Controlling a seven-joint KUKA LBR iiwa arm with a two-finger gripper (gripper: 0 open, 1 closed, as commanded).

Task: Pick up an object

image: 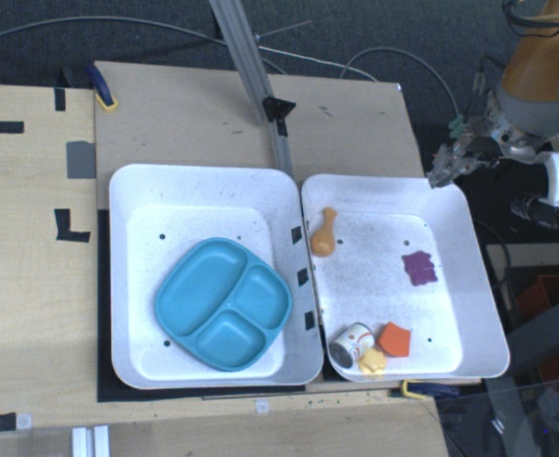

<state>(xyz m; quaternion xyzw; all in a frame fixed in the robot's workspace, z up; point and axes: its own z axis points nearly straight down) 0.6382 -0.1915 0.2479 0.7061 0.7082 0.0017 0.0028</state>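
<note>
Pincer (443,171) hovers beyond the right white bin (479,284); I cannot tell its state. I judge the orange plastic block (394,340) light, rigid: grip flat sides.

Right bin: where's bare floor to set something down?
Right bin: bare middle, bordered by the orange pin, purple piece and near-edge cluster. Crowded there: can, orange block, yellow piece. Left bin: blue plate fills the centre; far strip bare.
</note>
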